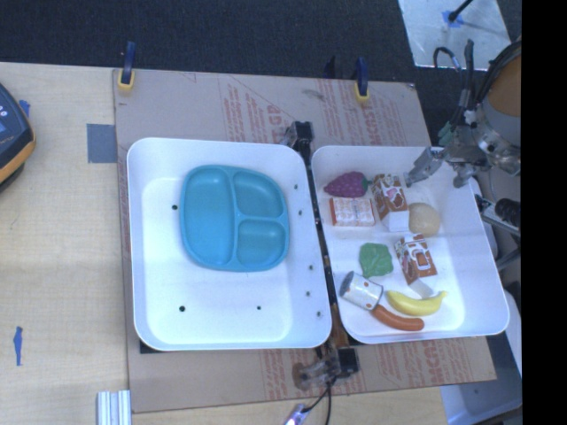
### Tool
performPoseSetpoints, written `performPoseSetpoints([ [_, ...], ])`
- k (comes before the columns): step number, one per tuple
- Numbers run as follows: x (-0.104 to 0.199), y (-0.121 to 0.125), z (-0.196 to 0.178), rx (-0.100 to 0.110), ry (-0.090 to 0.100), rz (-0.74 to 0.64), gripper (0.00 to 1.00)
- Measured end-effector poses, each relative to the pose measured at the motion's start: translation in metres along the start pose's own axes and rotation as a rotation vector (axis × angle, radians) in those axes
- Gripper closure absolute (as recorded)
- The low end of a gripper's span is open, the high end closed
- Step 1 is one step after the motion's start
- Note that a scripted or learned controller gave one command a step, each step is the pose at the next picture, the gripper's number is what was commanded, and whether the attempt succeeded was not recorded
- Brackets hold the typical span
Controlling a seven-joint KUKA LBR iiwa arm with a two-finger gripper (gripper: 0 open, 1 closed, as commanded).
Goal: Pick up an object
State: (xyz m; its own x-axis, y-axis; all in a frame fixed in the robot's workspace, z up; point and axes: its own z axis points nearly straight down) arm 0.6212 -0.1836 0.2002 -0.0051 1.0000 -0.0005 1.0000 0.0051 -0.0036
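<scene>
We see the grey two-finger gripper [436, 162], its grip state unreadable, poised over the right white bin [493, 264], purple plastic grape bunch [346, 184] nearest for picking.

Bright, even light falls from above, and the two white bins [142, 237] glare almost to pure white, their walls losing detail. Shadows are soft and short: a faint one hugs the blue tray [235, 217], well to the left of the jaws. The small items just below-left of the jaws look soft and blocky (low resolution, labels unreadable). The arm's gripper [440, 159] is slightly smeared. The dark floor beyond the bench [62, 237] is grainy, with one pale patch.
</scene>
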Motion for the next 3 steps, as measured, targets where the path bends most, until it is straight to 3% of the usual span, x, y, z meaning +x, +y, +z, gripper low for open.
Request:
performPoseSetpoints([
  [1,0.068,-0.061,0.093,0.001,0.0,-0.001,0.0],
  [2,0.077,-0.089,0.109,0.001,0.0,0.0,0.0],
  [3,0.076,-0.089,0.099,0.002,-0.001,-0.002,1.0],
])
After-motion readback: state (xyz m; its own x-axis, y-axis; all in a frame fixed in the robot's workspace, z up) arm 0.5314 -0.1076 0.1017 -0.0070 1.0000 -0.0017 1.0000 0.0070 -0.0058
